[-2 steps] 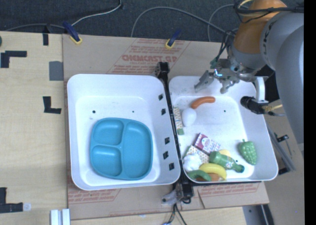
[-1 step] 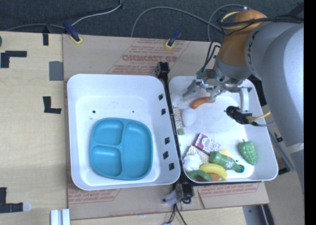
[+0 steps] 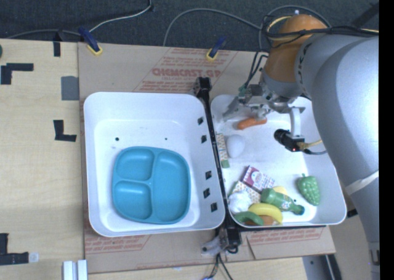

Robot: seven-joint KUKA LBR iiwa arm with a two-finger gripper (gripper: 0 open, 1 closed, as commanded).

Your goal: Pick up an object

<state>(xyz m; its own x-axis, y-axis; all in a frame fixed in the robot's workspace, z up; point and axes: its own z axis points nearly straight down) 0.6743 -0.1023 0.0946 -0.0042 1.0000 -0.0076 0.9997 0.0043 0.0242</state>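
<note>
Shows 2 shallow white bins side by side on a sheet of cardboard with red print. Puts the grey arm in from the right, orange band above the wrist, across the far end of the right bin. Places the gripper low over that far end, just above an orange carrot lying flat on the bin floor. Cannot tell from this slant whether spread or pressed together, nor whether touching the carrot; sees nothing lifted.

Finds a white egg just nearer than the carrot, close to the wall shared with the other bin. Finds 5 more pieces bunched at the near end (some overlapping): a pink and white packet, a crumpled white piece, a green bottle lying on its side, a yellow banana touching the bottle, and a bumpy green fruit a little apart toward the right wall.

Holds in the left bin 1 blue plate with 3 compartments, set flat toward the near side.

Notes 2 yellow and blue clamps on the cardboard's far edge.
</note>
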